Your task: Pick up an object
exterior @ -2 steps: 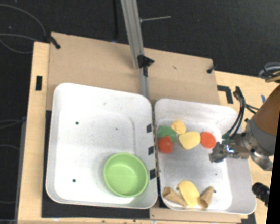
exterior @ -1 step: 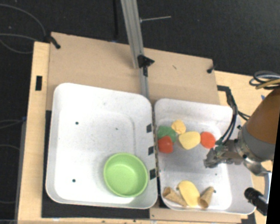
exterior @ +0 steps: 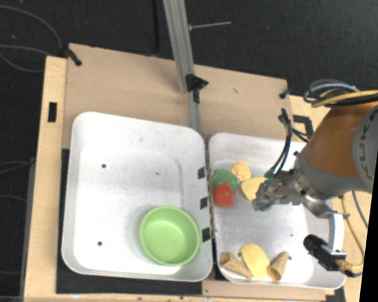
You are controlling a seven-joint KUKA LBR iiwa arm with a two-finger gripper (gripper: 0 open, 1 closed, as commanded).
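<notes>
- Here, camera view: the left bin (exterior: 106,150) holds a green bowl (exterior: 169,235) near its front edge.
- The right bin (exterior: 269,226) holds a red piece (exterior: 224,196) touching a green piece (exterior: 224,178), two yellow pieces (exterior: 242,170) (exterior: 251,187), and yellow and tan items (exterior: 255,260) at the front.
- The arm (exterior: 337,152) reaches in from the right; the gripper (exterior: 264,197) sits low, just beside the yellow piece.
- Jaw state: cannot tell.

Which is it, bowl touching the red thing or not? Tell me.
Apart. The camera view shows the green bowl in the left bin and the red thing in the right bin, with both bin walls between them.
</notes>
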